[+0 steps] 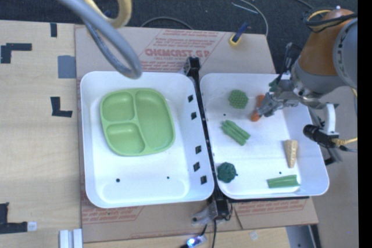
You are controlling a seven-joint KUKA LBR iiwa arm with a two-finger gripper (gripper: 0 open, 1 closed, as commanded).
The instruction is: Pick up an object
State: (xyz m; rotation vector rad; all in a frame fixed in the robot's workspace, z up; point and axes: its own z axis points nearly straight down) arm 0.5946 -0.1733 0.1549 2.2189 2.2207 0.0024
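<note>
1. Orange, a small carrot-like piece (256, 117) sits in the right bin (314, 183), at the tip of the gripper (265, 108).
2. Whether the jaws are apart or clamped on it, I cannot tell.
3. A green bumpy ball (237, 99) lies just beside.

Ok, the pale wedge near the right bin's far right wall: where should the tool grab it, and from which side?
Probably across the middle of the pale wedge, coming straight down from above. It lies flat on the right bin floor, long axis running up-down in the view, so closing across its narrow width looks best. It sits close to the bin's right wall, so that side leaves less room. The green stick below lies apart from it.
</note>
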